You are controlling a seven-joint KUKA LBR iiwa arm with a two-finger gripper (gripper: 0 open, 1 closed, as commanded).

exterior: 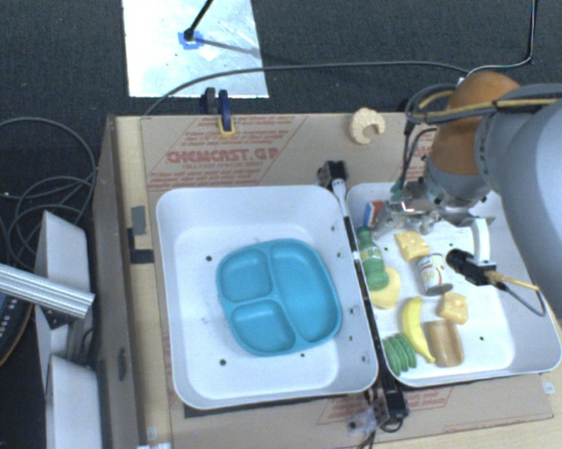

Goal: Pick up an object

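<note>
Honestly can't tell whether the gripper (405,212) is open or closed here. The wrist hardware is just a blur of metal from this angle, and nothing is visibly held in it. It hangs over the top end of the right bin (514,340), near the back wall.

Closest candidates are a small red and blue item (375,211) just beside it toward the divider, and a yellow block (412,247) just below it in the view. I'd call this the approach stage, no grasp made yet.

If it were me I'd go for the yellow block. It looks chunky with flattish sides and has a bit of bare floor around it, so a straight-down pinch should have room. The red and blue thing sits tucked near the bin's wall, which looks awkward.

Watch the neighbours though:
- A small bottle with a white label (432,273) lies just beside the block.
- A green bottle (365,246) runs along the divider, with a yellow-green pear-like fruit (384,286) below it.
- Further down it's crowded with a banana (413,323), a green pea pod (398,351), a tan bread-like piece (444,342) and another yellow chunk (452,307). They're packed close, so I'd skip those.

The left bin (199,364) holds a blue divided plate (277,294), which is flat and a poor pick for a pinch grip.
</note>
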